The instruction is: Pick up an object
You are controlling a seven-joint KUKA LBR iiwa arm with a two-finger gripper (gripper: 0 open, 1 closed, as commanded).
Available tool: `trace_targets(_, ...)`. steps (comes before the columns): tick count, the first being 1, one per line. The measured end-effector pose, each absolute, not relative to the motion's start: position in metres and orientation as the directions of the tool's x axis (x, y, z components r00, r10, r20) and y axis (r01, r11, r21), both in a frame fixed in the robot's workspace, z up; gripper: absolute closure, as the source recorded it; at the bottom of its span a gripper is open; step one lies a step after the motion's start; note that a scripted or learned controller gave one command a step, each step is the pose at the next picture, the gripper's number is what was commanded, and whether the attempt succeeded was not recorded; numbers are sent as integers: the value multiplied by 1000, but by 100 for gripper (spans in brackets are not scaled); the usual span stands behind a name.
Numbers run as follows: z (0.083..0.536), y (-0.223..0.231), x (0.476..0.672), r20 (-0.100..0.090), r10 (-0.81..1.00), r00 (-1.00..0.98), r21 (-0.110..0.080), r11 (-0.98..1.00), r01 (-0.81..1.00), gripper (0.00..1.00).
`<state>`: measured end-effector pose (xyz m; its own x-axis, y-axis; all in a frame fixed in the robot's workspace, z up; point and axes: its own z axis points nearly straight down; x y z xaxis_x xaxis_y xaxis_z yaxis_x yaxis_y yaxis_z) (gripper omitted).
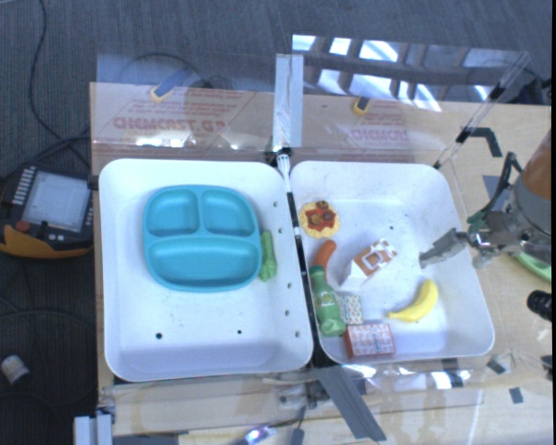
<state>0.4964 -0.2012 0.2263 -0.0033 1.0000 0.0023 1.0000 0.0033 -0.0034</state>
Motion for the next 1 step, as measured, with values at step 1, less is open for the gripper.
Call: trace_targets(1,97,-214,500,9,997,-80,4,80,997,0)
